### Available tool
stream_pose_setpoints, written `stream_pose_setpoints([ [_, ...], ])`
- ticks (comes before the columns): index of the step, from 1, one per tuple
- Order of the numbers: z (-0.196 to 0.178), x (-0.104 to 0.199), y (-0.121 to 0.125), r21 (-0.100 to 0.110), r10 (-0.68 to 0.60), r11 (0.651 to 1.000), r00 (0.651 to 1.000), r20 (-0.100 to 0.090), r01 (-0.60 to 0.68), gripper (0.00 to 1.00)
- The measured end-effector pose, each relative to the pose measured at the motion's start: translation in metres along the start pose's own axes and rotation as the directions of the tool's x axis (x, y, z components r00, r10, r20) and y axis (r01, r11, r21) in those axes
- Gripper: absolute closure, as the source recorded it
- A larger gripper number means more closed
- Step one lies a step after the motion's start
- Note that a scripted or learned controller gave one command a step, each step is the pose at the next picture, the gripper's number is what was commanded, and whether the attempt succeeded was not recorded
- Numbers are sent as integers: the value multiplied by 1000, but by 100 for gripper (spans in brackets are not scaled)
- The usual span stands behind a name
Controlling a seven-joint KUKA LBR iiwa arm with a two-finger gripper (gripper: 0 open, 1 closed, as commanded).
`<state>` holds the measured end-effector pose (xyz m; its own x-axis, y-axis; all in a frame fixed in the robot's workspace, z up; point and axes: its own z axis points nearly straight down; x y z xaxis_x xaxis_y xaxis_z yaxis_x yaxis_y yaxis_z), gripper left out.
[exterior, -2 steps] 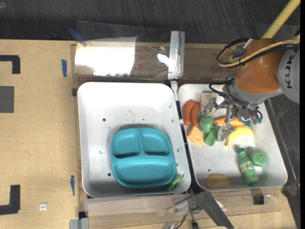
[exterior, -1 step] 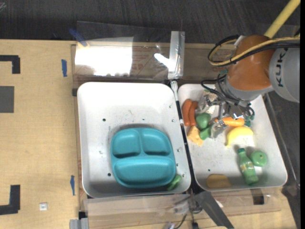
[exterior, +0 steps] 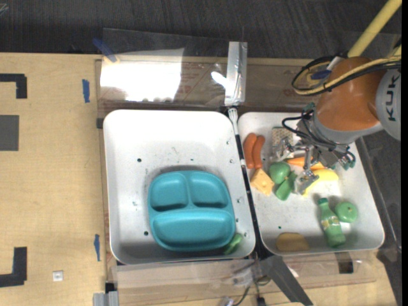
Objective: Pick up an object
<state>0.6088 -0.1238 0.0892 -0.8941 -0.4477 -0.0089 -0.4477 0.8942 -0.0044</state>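
**Two bins, gripper low over the toy-food cluster**

Several small toy food pieces lie in the right bin (exterior: 366, 193). Upper left of that bin: an orange-red sausage (exterior: 254, 150), upright along the dividing wall. Just below it a yellow wedge (exterior: 262, 182), touching or nearly touching a green pepper-like piece (exterior: 281, 178). An orange piece (exterior: 296, 162) and a yellow piece (exterior: 327, 175) sit right beside these, partly covered by the tool.

Gripper (exterior: 305, 169) hangs down among this cluster, fingertips just beside the green piece and over the orange and yellow ones. Metal parts and wiring crowd the spot; cannot tell whether its fingers are spread or closed, or whether anything sits between them.

Lower right of the same bin: a green bottle (exterior: 331, 222) lying at a slant, with a green apple (exterior: 347, 211) touching or just beside its upper end. A brown oval piece (exterior: 292, 241) lies near the front wall, apart from the rest.

Arm (exterior: 347, 104) comes in from the right, orange band above the wrist, yellow and black cables looped over it.

Left bin (exterior: 127, 139) holds a teal divided tray (exterior: 190, 210), toward its front. A small green piece (exterior: 233, 241) is tucked at the tray's lower right corner, against the bin wall.

Both bins rest on the bench (exterior: 51, 171), pale wood with black and blue tape marks. A clear plastic sheet (exterior: 153, 75) lies behind the left bin.
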Motion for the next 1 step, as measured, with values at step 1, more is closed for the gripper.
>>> stream_pose_setpoints([
  [1, -14, -5, -1, 6, 2, 1000, 1000, 14, -2, 100],
])
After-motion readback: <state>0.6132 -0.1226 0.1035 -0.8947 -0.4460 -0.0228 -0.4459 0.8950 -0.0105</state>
